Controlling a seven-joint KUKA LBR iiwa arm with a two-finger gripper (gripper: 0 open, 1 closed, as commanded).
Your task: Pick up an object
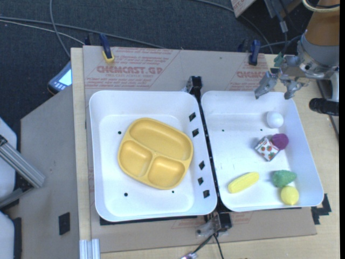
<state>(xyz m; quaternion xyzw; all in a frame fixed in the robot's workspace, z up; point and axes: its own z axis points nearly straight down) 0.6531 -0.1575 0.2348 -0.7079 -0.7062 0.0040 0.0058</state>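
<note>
The gripper (pixel 278 87) hangs over the far rim of the right bin (pixel 237 109), near its far right corner, with the grey wrist and orange band of the arm (pixel 322 28) rising behind it toward the upper right. Its jaws are spread apart, one finger toward the left and one toward the right, and nothing sits between them; they touch no object. Inside the right bin, a white ball (pixel 275 119) lies just below the gripper, apart from it. Nearer the camera sit a small patterned cube (pixel 266 148) and a purple piece (pixel 279 141), touching or nearly touching each other. Toward the near edge lie a yellow corn cob (pixel 243 182), a green object (pixel 283 177) and, just beside it, a yellow lemon-like object (pixel 289 195). The left bin (pixel 102 144) holds a yellow divided plate (pixel 155 152) lying flat near its middle. Both bins rest side by side on the table (pixel 135 63).
</note>
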